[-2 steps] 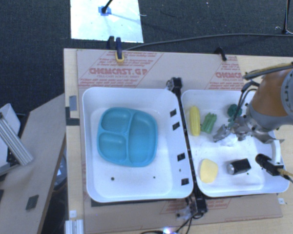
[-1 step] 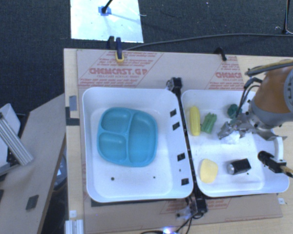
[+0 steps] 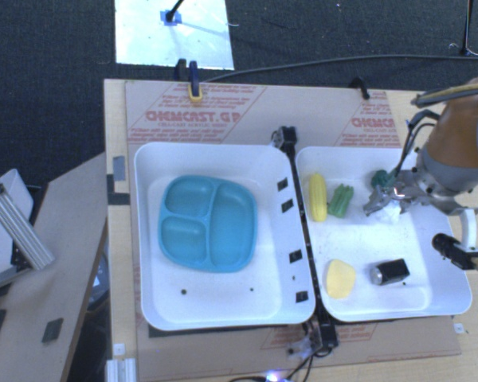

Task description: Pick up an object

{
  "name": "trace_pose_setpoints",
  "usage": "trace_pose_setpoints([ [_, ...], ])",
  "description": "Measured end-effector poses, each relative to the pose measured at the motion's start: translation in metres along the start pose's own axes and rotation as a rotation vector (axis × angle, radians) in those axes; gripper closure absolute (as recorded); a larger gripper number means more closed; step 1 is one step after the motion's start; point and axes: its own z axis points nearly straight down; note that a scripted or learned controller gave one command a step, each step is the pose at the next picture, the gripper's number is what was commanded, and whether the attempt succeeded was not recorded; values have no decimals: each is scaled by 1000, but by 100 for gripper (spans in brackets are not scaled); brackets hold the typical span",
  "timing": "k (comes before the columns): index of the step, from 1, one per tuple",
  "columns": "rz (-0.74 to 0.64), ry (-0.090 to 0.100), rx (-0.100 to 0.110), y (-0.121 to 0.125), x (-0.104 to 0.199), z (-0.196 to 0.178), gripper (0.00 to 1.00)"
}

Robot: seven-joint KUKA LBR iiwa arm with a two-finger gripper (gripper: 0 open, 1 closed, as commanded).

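The right bin [image 3: 442,293] holds a yellow corn cob [image 3: 317,197], a green ridged piece [image 3: 340,200], a pale yellow lump [image 3: 341,278] and a black can [image 3: 390,272] lying on its side. My gripper [image 3: 384,200] reaches in from the right and sits low in the bin's back half, to the right of the green ridged piece. A small dark green object [image 3: 380,179] lies right at its tip, partly hidden by the gripper. I cannot tell whether they touch.
The left bin [image 3: 147,277] carries a blue divided plate [image 3: 209,223]. A black divider strip [image 3: 296,229] runs between the bins. A black fitting [image 3: 454,251] juts out from the arm over the right bin's right rim.
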Motion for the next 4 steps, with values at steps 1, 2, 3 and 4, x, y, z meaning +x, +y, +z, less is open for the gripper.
trace_pose_setpoints([
  [1, 0, 0, 0, 4, -1, -43, 100],
  [2, -1, 0, -1, 7, -1, -87, 100],
  [3, -5, 2, 2, 18, 45, -95, 100],
  [4, -4, 2, 3, 24, 92, -102, 100],
])
